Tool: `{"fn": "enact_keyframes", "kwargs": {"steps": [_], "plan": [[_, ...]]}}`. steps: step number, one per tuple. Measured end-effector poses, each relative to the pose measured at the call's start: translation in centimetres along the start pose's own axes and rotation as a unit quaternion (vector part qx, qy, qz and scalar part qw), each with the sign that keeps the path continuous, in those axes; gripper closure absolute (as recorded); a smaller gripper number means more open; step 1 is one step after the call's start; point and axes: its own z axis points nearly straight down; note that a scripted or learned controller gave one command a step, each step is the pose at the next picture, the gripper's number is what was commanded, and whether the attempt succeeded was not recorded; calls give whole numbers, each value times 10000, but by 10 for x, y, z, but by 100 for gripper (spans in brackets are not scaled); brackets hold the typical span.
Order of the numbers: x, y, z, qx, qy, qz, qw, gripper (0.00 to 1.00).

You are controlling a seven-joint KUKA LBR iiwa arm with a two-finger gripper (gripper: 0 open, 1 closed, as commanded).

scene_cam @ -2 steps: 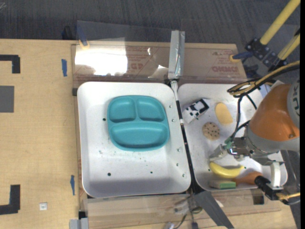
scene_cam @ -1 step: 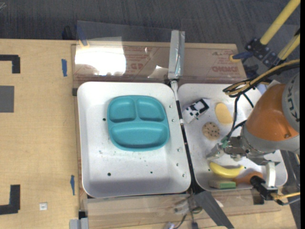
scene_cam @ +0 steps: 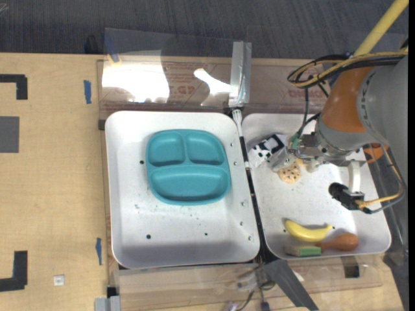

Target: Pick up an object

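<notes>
My gripper [scene_cam: 299, 159] hangs low over the upper left part of the right bin [scene_cam: 369, 203], on the grey arm with its orange band [scene_cam: 343, 102]. Just below and left of it lies a tan, speckled, cookie-like piece [scene_cam: 290, 173], touching or nearly touching the gripper's tip. A black-and-white checkered object [scene_cam: 264, 149] lies to the gripper's left, by the bin's wall. A yellow banana [scene_cam: 307, 230] rests near the bin's front edge, with an orange-brown object [scene_cam: 342, 241] on its right and a small green piece [scene_cam: 306, 251] below it.
The left bin [scene_cam: 123, 193] holds a teal divided plate [scene_cam: 188, 166] in its middle. A black connector with a yellow cable [scene_cam: 347, 196] hangs from the arm over the right bin. A clear plastic sheet and a metal post [scene_cam: 240, 73] stand behind the bins.
</notes>
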Motion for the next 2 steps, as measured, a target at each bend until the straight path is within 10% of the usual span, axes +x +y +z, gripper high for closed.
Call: {"fn": "enact_keyframes", "kwargs": {"steps": [1, 2], "plan": [[0, 2, -13, -25, -7, -9, 10000, 100], [58, 54, -103, -22, 11, -168, 9999, 100]]}}
